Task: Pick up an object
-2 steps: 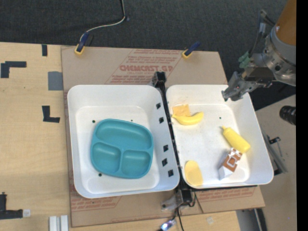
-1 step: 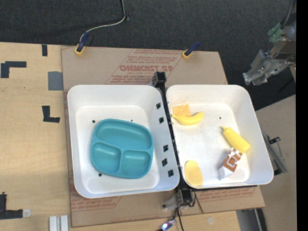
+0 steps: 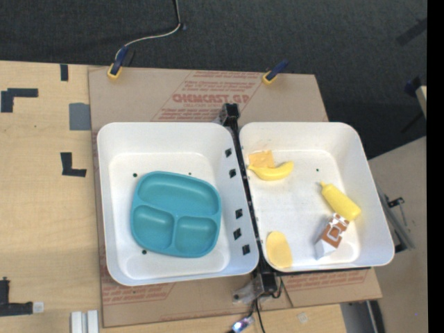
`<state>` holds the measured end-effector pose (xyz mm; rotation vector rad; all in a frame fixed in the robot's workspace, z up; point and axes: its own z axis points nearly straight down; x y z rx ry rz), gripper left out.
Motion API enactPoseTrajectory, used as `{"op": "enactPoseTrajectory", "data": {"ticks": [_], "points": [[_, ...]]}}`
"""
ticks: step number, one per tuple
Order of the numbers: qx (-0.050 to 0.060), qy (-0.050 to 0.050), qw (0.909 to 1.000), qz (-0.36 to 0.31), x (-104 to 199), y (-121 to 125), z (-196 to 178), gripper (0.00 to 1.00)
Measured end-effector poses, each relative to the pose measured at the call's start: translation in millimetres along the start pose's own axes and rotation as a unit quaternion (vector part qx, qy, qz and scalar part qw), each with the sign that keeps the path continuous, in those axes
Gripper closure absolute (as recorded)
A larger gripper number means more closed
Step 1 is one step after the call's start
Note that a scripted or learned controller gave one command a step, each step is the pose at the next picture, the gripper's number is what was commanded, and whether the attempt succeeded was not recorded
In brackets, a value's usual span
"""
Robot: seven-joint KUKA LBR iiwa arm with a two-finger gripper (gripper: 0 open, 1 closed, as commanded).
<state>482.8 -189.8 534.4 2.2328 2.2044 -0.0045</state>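
The right bin point(image 3: 347, 139) holds several small objects. A yellow banana point(image 3: 274, 171) lies near its upper left, touching a pale yellow piece point(image 3: 259, 159) just above it. A yellow mustard bottle point(image 3: 339, 201) lies tilted by the right wall. Below it sits a small orange-and-white carton point(image 3: 331, 236). A flat yellow oval piece point(image 3: 279, 249) rests near the bin's front left corner. A teal divided plate point(image 3: 176, 214) fills the middle of the left bin point(image 3: 114, 148).
Both bins stand on a brown cardboard sheet point(image 3: 201, 97) held by two clamps at its far edge. Black clips point(image 3: 239, 214) run along the seam between the bins. A cable point(image 3: 166, 26) trails across the dark floor behind.
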Motion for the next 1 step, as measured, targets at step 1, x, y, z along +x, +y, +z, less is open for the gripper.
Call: {"op": "enactPoseTrajectory", "data": {"ticks": [1], "points": [[0.000,0.001,1.0000,-0.005,-36.1,1.5,0.0,1.00]]}}
